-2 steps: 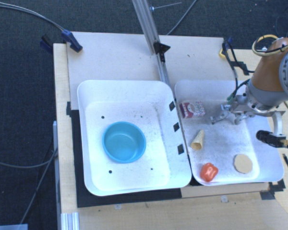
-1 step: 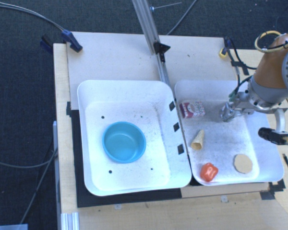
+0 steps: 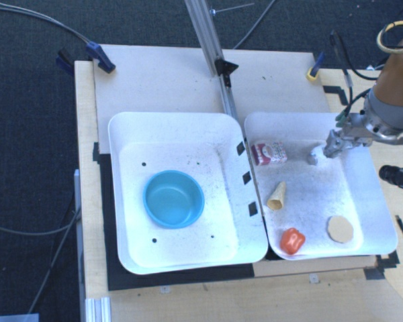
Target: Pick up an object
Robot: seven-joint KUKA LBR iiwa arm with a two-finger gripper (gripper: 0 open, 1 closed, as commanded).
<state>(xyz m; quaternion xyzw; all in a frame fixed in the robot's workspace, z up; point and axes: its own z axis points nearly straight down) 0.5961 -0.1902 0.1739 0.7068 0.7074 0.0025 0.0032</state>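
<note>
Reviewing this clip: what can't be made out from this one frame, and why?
- Gripper, camera view: too small and blurred to tell its fingers' state or whether anything sits between them.
- Arm: cut off by the right edge beyond the orange band.
- Red and white packet in the right bin: label too small to read.
- Blue bowl: shows nothing inside, though detail is coarse.

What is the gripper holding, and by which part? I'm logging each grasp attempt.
It cannot be told: the gripper sits low in the right bin, right of the red-and-white can.

Arm (image 3: 389,86) cut off at the right edge; tool (image 3: 320,154) too small and blurred for finger detail.
</note>
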